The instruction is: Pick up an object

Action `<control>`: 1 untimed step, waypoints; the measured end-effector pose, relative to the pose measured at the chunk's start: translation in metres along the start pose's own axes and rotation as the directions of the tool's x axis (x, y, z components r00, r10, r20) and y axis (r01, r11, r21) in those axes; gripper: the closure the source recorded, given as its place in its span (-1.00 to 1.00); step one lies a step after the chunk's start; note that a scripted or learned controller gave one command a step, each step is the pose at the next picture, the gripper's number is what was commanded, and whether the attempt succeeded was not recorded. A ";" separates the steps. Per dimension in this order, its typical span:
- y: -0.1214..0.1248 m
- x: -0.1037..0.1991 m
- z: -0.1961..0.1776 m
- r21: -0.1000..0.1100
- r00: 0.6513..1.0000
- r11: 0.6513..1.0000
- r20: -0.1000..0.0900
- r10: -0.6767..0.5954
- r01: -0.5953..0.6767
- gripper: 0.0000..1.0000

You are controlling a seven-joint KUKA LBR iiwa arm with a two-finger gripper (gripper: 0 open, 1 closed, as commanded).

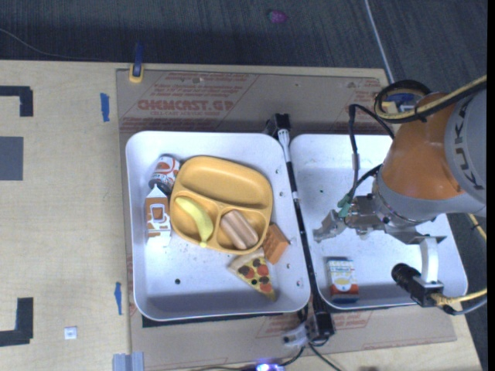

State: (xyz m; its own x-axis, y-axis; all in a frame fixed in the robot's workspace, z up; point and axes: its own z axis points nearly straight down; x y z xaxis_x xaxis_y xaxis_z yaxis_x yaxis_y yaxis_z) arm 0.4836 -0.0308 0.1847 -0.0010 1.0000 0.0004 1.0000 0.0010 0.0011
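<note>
This place looks like a robotics lab. Two white bins (139, 207) sit on a brown cardboard sheet (186, 99) on a pale wooden bench (54, 207). Blue tape marks (104, 107) stick left of the bins, black cables (352, 137) run beside them, and grey carpet (193, 14) lies behind.

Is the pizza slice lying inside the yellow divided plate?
No, the pizza slice lies on the left bin's floor, just outside the yellow plate.

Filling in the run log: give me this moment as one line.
claw over right bin | carton lies apart, nearer the front | yellow plate, pizza slice in left bin
</note>
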 end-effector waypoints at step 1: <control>0.000 0.000 0.000 0.000 1.000 1.000 0.000 0.000 0.000 -1.00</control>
State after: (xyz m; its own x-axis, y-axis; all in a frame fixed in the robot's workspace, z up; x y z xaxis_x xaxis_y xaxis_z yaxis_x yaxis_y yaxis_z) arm 0.4836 -0.0308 0.1847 -0.0010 1.0000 0.0004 1.0000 0.0010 0.0011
